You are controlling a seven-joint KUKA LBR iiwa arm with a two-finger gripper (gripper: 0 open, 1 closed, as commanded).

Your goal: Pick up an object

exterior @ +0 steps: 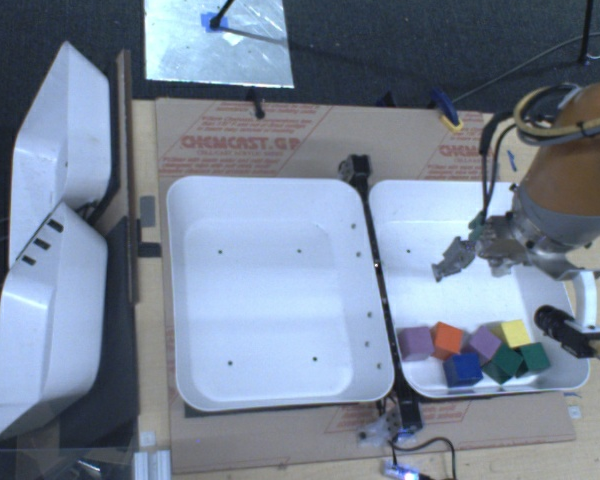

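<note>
Several small blocks lie bunched along the near edge of the right bin [420,218]: a purple block [415,341], an orange block [448,339], a blue block [463,368], a second purple block [484,343], a yellow block [515,333] and two green blocks [501,367]. My gripper [452,262] hangs over the middle of the right bin, pointing left, up the view from the blocks and apart from them. I see nothing in it.
The left bin [270,288] sits beside the right one, with a black divider strip [380,288] between them. Both stand on a cardboard sheet [240,140]. White housings [50,238] stand at the far left, and a shiny metal plate [218,28] lies beyond the bench.
</note>
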